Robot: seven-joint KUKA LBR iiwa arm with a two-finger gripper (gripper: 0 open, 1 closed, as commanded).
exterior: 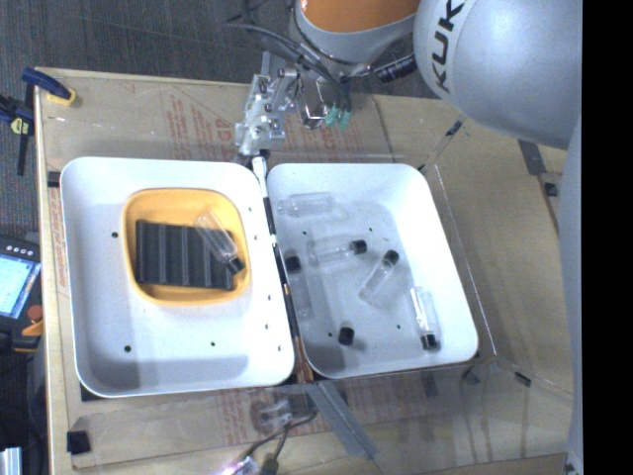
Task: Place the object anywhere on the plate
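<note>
White plastic forms the two shallow bins that are set side by side on the table, whose top is covered with a printed brown sheet. At the far left edge, a small device with a lit screen is partly seen, and a blue and yellow clamp is fixed at the table's upper left corner.

In the left bin an orange-yellow plate with rounded corners is seen, toward the bin's upper half. A dark ribbed insert lies inside the plate. One clear vial with a black cap rests on the plate, lying tilted across the right part of the insert, with its cap toward the lower right.

In the right bin several more clear vials with black caps are scattered; one lies near the right wall, another is near the middle, and a third lies left of that. A clear tube lies near the upper left corner. Loose black caps are noted on the bin floor.

The gripper is found above the upper edge of the bins, over the seam between them, below the grey arm with its orange band. Nothing is seen between its fingers; whether they stand wide or narrow cannot be told.
</note>
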